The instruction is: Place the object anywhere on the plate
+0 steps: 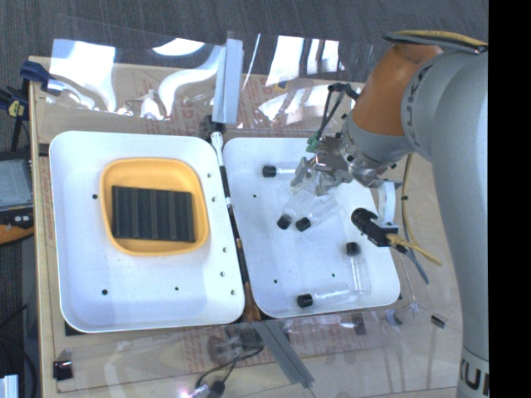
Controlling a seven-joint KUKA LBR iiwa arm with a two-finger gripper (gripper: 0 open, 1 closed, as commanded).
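Grey arm comes in from desk's right side, big upper link filling right edge. Orange band sits just above wrist, nr desk's far right corner. Wrist angles down & left twd desk's middle. Hand (318, 175) hangs low at end of wrist, pointing left/down. Fingers too blurred w/ clutter to tell apart.

One fixed overhead camera, slanted down on both white bins (145, 309), arm (448, 106) from the right.
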